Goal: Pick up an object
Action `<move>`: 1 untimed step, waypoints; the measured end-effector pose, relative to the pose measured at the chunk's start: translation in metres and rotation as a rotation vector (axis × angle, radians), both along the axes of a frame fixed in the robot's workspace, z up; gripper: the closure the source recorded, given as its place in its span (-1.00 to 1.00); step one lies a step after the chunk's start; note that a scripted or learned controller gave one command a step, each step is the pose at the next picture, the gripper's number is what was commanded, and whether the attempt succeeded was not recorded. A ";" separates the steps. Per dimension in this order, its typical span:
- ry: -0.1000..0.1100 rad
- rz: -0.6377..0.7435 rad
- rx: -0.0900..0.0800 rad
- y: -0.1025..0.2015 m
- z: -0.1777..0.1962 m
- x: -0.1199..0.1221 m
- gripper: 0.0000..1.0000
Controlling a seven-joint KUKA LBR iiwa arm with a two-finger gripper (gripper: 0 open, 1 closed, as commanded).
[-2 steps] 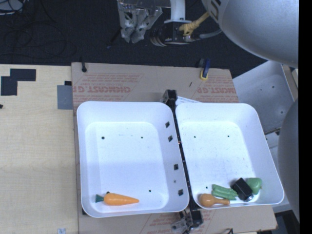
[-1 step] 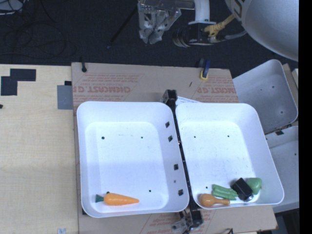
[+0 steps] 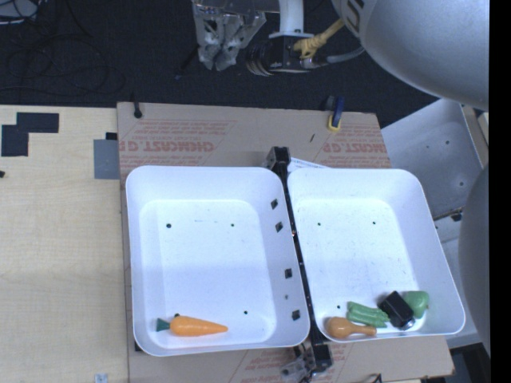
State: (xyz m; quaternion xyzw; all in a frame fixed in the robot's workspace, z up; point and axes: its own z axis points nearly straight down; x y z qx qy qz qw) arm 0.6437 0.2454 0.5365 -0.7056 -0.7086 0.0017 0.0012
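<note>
Orange plastic carrot (image 3: 198,325), judged light, stiff and slippery, is shown at the left bin's (image 3: 144,238) near edge; its thick middle is best gripped. End effector (image 3: 226,40) state cannot be told.

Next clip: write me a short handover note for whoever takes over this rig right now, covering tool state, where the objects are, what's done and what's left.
Tool: raised at the top of the view, above the bench behind the bins, with nothing between its fingers.
Left bin: a toy carrot lying near the front wall.
Right bin: front corner holds an orange pear-shaped toy, a green pod-like toy, a black block and a green piece behind it, all clustered.
Done: no pick yet.
Left: descend, grasp one object, lift. The carrot lies alone, probably the easier target.
</note>
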 end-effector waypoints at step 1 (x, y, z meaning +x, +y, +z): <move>0.017 -0.008 -0.008 -0.042 -0.157 -0.001 1.00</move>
